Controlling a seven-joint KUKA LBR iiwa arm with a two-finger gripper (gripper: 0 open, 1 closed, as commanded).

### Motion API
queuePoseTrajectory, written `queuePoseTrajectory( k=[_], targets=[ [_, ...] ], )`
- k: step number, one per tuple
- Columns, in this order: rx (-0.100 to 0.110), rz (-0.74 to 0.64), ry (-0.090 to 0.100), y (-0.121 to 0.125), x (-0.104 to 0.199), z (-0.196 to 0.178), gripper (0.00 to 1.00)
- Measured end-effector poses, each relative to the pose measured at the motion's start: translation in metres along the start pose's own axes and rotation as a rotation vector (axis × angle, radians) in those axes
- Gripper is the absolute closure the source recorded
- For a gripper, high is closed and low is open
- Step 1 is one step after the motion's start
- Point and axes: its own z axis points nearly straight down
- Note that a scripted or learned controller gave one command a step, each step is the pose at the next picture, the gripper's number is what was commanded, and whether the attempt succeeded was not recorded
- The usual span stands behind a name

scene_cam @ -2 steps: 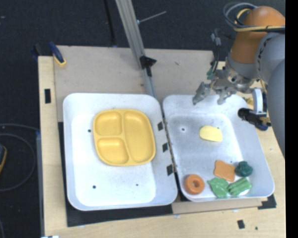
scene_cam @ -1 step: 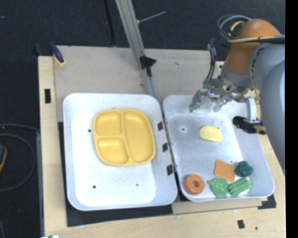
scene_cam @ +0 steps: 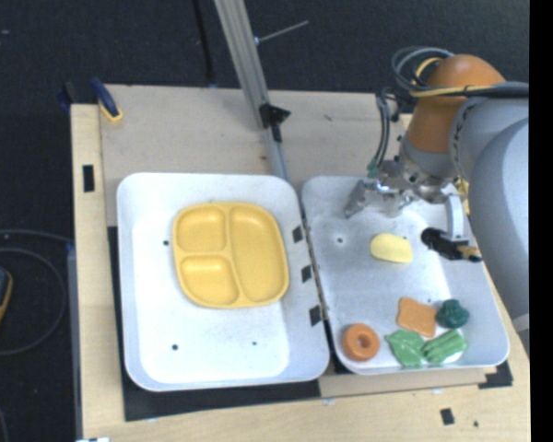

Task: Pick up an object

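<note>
Yellow lemon-shaped piece (scene_cam: 391, 248) lies mid right bin (scene_cam: 350, 339), just below the gripper (scene_cam: 384, 191); looks light, rigid, smooth plastic, best pinched across its short width; finger spread I cannot tell.

Two white bins (scene_cam: 147, 339) rest on a pale tan surface (scene_cam: 166, 127). The left one bears a yellow divided plate (scene_cam: 230, 253). In the right bin (scene_cam: 336, 210) are a pale yellow piece (scene_cam: 391, 248), an orange ring (scene_cam: 359, 342), an orange-brown slab (scene_cam: 416, 316), bright green pieces (scene_cam: 424, 349) and a dark green lump (scene_cam: 452, 314). The arm (scene_cam: 498, 182) is grey with an orange band (scene_cam: 442, 99).
</note>
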Motion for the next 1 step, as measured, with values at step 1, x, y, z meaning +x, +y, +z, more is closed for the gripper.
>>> queuePoseTrajectory(
  k=[1],
  targets=[
    [-0.007,-0.001,-0.003,0.0017,-0.0012,-0.0146,1.00]
  ],
)
